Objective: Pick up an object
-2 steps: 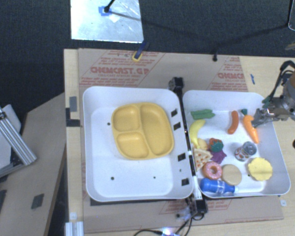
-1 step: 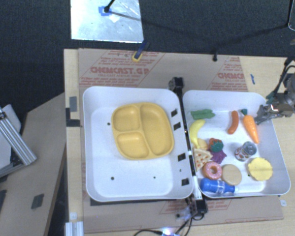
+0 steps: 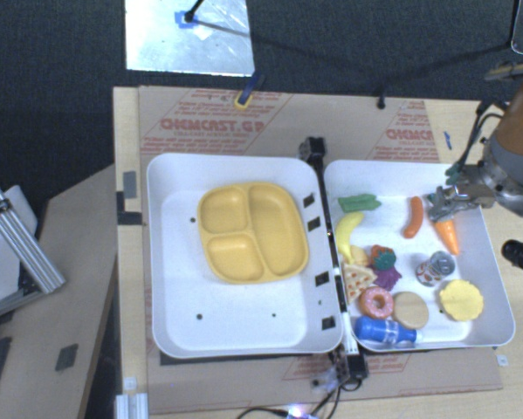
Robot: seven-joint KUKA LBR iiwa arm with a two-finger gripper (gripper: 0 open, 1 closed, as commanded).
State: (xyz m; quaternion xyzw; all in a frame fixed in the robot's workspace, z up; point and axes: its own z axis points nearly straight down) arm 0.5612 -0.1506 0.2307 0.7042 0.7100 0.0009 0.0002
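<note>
From my remote seat I judge the pick as barely begun: nothing is lifted, and every toy lies on the floor of the right bin (image 3: 497, 317). The gripper (image 3: 447, 202) sits low over that bin's far right part, and I cannot tell whether its jaws stand open or closed, since the metal tips blur together against the white.

Working outward from the jaws: the orange carrot (image 3: 448, 234) lies just below them, touching or nearly touching the tips, so I take it as the likeliest target. The red-orange chili (image 3: 413, 216) is just to their left, apart from the carrot. A little further toward the near edge stands the small can (image 3: 434, 269), then the yellow round piece (image 3: 461, 299). Further left are the purple piece (image 3: 388, 278), the banana (image 3: 347, 232) and the green piece (image 3: 359, 202). Farthest along the near wall sit the tan cookie (image 3: 410, 310), the pink donut (image 3: 376, 303) and the blue bottle (image 3: 385, 332).

As for room, the bin's right wall runs close beside the jaws on the arm's side, so there is little slack that way. The open white floor between chili and carrot gives a narrow gap for one finger. Straight up looks free. Well beyond the divider, the left bin (image 3: 169, 321) holds only the yellow divided plate (image 3: 251, 232).
</note>
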